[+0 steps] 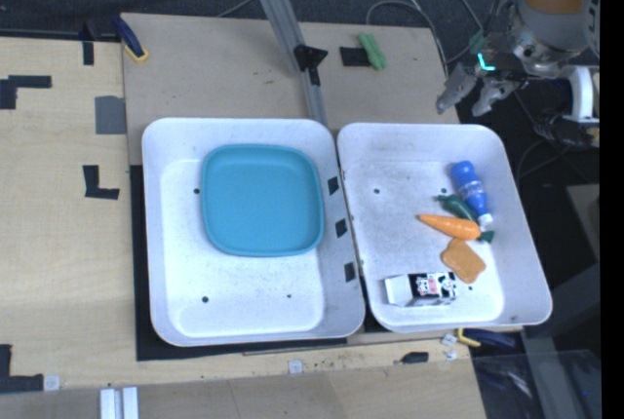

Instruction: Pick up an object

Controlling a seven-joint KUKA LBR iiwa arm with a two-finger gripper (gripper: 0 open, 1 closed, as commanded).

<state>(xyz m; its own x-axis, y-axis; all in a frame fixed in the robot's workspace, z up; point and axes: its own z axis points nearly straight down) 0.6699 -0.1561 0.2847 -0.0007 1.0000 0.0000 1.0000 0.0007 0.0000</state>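
We are viewing the gripper (471, 95) hanging above the far rim of the right bin (390, 164), its jaws spread apart and gripping nothing; the pickable things are lying in that bin's right half: a blue bottle (467, 182), a carrot (450, 225) just beside it, a tan cracker (465, 261) and a small carton (419, 287) near the front wall; the left bin (175, 164) is carrying a blue plate (261, 200); we are judging the bottle the easiest target, being nearest; a good approach is centring over it, turning the jaws across its narrow width, then descending straight to avoid nudging the carrot.
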